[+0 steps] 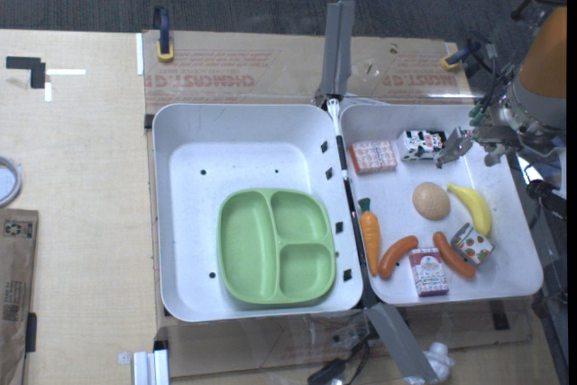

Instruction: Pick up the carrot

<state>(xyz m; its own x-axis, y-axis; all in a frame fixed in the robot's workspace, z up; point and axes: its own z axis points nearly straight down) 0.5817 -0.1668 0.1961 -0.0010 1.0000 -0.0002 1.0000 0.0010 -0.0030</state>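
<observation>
The carrot (370, 236), orange with a green top, lies lengthwise against the left wall of the right bin (518, 279), its top pointing to the back. My gripper (470, 154) hangs over the back right part of that bin, well to the right of the carrot and behind it. Its fingers stand open with nothing between them. One fingertip is close to a black-and-white cow-patterned box (422, 144).
The right bin also holds a red-and-white box (373, 156), a tan egg-shaped thing (432, 200), a banana (474, 207), two sausages (397, 255) (453, 254), a strawberry carton (429, 273) and a small box (472, 243). A green divided plate (275, 245) lies in the left bin (180, 194).
</observation>
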